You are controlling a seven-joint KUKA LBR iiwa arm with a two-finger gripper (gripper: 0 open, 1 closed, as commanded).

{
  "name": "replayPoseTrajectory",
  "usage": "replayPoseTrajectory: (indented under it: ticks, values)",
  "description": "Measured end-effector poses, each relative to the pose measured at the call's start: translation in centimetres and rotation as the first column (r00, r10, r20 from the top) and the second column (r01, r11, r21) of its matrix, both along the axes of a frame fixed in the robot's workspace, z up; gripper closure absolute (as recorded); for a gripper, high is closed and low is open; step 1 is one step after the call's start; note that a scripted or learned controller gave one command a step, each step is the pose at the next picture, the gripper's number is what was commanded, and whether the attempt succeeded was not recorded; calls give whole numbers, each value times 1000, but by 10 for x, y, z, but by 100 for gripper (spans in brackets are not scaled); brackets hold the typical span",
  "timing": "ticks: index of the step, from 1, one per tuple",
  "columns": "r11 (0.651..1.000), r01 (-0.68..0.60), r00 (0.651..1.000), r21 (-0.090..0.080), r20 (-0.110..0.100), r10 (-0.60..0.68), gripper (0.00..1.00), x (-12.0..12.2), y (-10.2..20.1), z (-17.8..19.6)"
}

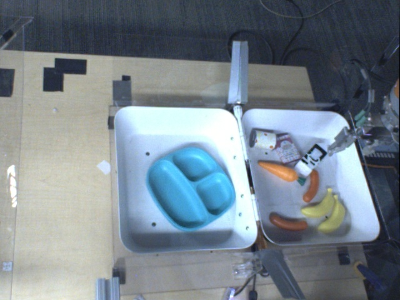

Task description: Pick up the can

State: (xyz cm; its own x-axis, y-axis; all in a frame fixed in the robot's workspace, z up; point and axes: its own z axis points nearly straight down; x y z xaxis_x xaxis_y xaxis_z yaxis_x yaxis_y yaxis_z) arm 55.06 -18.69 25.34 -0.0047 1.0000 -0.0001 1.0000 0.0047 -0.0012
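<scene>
1. Camera view looks down on two white bins side by side: the left bin [125, 167] in the middle of the frame and the right bin [369, 224] toward the right.
2. The left bin holds a blue divided plate [190, 186], lying near its centre.
3. The can [264, 139] lies on its side in the upper left corner of the right bin, close to the divider between the bins. It looks white with a dark red band. Just to its right is a small crumpled packet [287, 149], touching or nearly touching it.
4. Below the can are a carrot [278, 171], a white bottle with a black label [310, 158], a reddish sausage [310, 186], a pair of bananas [328, 211] and a second sausage [289, 222] near the bottom edge.
5. The gripper [342, 141] sits at the upper right of the right bin, near its rim, just beside the top of the white bottle. It is well apart from the can, with the packet and bottle between them.
6. How far the fingers are spread is too blurred to tell; nothing can be seen held between them.
7. Progress, as I judge it: the pick has not been made. The can rests untouched in the bin. What is left is to move left across the bin, come down over the can, close on it and lift. The neighbouring packet may get in the way.
</scene>
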Motion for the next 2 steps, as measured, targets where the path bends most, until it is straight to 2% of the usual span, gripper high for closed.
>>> replayPoseTrajectory:
  ticks: [1,2]
  values:
    - [990,138,990,-2,20,-138,0,-54,-13,-150]
    - [991,137,990,0,16,-137,100,-54,-12,-143]
